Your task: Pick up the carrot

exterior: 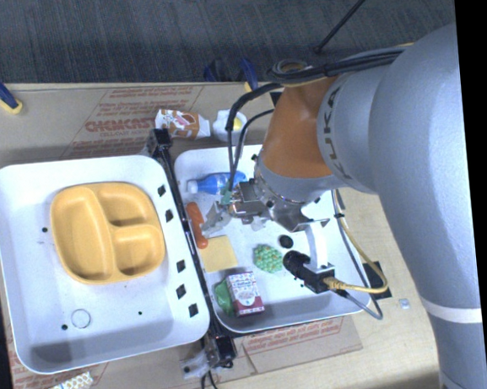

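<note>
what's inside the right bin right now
A carrot by the left wall, a yellow slice, a green cluster, a small carton, a blue item. The arm covers the bin's right side.

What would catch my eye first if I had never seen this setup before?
Most likely the big grey arm with its orange band, reaching in from the right over the right bin. Next, the yellow divided plate sitting alone in the left bin. Then the small clutter beneath the arm: an orange carrot by the bin's left wall, and a green bumpy toy.
</note>
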Robot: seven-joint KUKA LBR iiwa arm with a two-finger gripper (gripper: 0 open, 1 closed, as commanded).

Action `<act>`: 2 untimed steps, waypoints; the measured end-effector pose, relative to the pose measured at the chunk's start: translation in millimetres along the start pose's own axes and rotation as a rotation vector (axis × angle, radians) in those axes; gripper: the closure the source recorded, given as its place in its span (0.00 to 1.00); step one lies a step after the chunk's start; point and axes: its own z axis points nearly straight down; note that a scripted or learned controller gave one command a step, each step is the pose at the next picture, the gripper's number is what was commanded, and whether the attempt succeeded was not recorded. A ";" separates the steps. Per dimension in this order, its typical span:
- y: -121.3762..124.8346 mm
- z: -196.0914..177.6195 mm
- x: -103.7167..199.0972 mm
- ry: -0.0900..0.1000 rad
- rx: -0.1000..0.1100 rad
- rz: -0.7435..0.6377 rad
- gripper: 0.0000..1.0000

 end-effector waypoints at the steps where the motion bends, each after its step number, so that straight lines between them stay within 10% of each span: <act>1: 33.9 -0.7 10.6 0.000 -0.002 -0.124 0.00; 2: 9.8 -0.2 30.0 0.001 0.002 -0.196 0.00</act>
